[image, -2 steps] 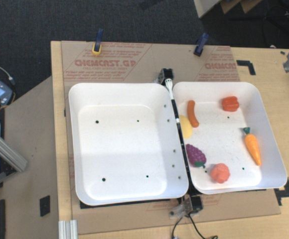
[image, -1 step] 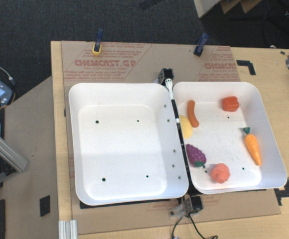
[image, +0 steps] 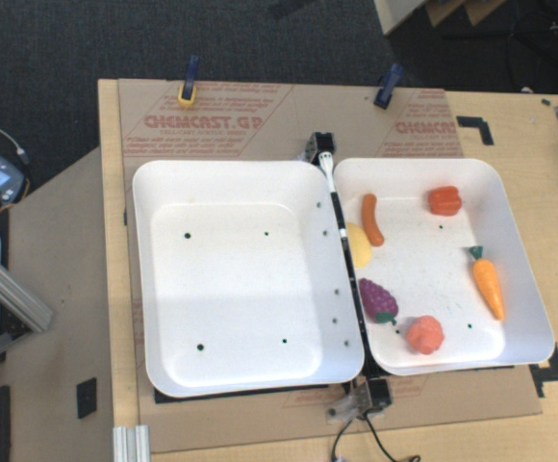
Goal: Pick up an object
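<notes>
A: What did the overhead camera show on the bench [image: 115, 258]?

B: Two shallow white bins sat side by side on a brown cardboard sheet [image: 260, 114] printed with red lettering. The left bin [image: 154, 258] held no toys. The right bin [image: 519, 287] held six pieces of toy food.

A: Where did they lie, taking the divider [image: 342, 248] between the bins as the landmark?

B: A yellow lemon-like piece [image: 358, 245] lay touching the divider about halfway along it. An orange-red sausage [image: 371, 219] lay just beside the lemon, on the side away from the divider, slanting toward the far end. A bunch of purple grapes [image: 378, 300] lay close to the divider toward the near end. A pinkish-red strawberry-like fruit [image: 424, 334] sat a little farther from the divider than the grapes. A red pepper or tomato [image: 443, 200] sat well away from the divider toward the far end. A carrot [image: 488, 285] with a green top lay farthest from the divider, near the bin's outer wall.

A: And the end effector, spread or pressed together?

B: I could not tell.
</notes>
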You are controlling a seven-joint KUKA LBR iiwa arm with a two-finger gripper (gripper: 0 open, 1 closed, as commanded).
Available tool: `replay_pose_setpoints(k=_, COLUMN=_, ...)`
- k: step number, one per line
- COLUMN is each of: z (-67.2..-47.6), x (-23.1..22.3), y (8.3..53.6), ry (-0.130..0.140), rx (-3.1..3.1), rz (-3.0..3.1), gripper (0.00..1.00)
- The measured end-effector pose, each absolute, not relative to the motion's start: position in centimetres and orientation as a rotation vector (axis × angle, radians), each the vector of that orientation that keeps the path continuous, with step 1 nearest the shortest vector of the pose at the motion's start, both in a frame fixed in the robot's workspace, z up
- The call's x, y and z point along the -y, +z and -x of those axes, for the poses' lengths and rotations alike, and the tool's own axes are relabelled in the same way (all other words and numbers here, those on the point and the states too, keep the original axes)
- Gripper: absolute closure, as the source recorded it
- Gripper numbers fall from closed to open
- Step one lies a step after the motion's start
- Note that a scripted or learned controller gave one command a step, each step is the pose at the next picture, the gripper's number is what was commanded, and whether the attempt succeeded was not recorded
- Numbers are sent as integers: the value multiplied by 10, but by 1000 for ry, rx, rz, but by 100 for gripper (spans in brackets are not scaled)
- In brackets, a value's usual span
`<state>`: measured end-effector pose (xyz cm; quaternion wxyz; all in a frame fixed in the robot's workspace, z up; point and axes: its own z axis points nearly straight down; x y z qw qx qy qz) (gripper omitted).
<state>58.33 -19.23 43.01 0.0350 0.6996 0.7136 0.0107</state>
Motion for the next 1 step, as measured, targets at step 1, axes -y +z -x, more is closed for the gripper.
replay_pose_setpoints(k=1, z=-584, x=192, y=441, ry=35, rx=-2191, rz=-2145, gripper=100)
